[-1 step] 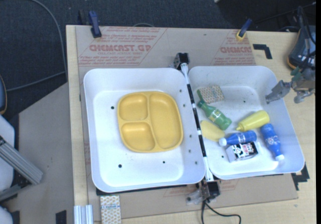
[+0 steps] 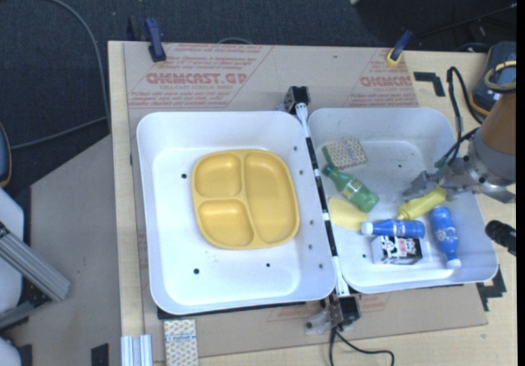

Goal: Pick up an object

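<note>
Tool (image 2: 422,185) low in right bin (image 2: 385,122), at the upper end of the yellow bottle (image 2: 422,204); can't tell if it grips. Looks like grasp step. Next: confirm closure on bottle, lift straight, avoid blue bottle (image 2: 445,235) just beside.

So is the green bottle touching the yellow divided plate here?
Apart. The camera view shows the green bottle in the right bin and the yellow divided plate in the left bin, the bins' rims between them.

Dark carpeted floor (image 2: 57,102) surrounds a cardboard-topped bench (image 2: 246,77).
</note>
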